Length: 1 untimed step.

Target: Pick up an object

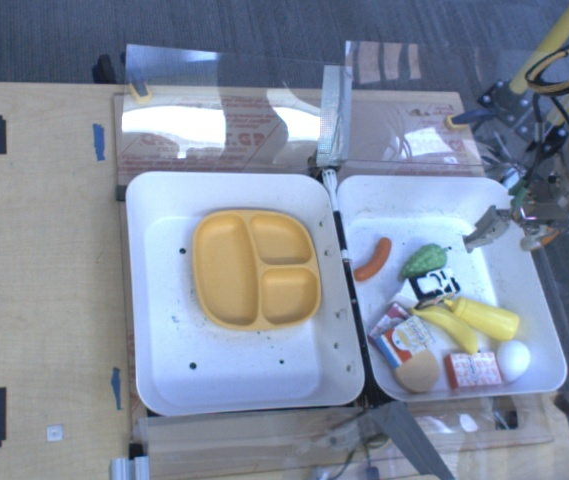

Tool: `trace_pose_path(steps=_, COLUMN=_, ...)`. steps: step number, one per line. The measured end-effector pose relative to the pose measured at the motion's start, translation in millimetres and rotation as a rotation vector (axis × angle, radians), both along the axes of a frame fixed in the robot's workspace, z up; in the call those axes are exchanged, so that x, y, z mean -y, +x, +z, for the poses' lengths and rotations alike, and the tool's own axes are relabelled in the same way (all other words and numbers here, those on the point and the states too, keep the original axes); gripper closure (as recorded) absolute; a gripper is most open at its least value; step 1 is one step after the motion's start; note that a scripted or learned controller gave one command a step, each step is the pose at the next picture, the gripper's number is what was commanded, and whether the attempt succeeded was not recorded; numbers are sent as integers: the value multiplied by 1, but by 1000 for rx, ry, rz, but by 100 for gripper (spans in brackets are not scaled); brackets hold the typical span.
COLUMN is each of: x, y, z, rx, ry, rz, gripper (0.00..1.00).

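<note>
The objects to pick from lie in a cluster in the near half of the right shallow white bin (544, 298). A small orange-red sausage (372, 259) lies slanted near the bin's left wall, apart from the rest. To its right sits a green leafy toy vegetable (425, 260), and just below that, touching it, a small black-and-white block (434, 285). A yellow squeeze bottle (486, 316) lies on its side beside a yellow banana-like piece (451, 326), the two overlapping. Below them are a red, white and blue carton (404, 336) lying flat, a tan rounded piece (418, 373) at the bin's near wall, a small red-and-white packet (475, 369), and a white egg (513, 356) at the right end, touching the packet.

The hand (487, 229) hangs over the upper right part of this bin, above bare white floor, well apart from the cluster and with nothing between its fingers. One grey finger tip points left and down; whether the fingers are spread or closed cannot be told. The arm (554, 183) behind it comes in from the right, with yellow cable looping above.

The left shallow white bin (154, 298) holds a yellow plastic divided plate (256, 268) with three compartments, lying flat near its middle. Both bins rest on a pale wooden worktop (39, 268) with blue tape marks.
</note>
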<state>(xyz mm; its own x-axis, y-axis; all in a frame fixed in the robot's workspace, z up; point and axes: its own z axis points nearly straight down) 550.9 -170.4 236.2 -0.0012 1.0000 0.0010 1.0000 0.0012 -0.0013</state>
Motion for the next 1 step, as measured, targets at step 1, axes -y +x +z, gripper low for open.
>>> trace_pose_path(steps=1, x=-29, y=-29, z=-117, rx=23, ry=-2, rz=-158, gripper=0)
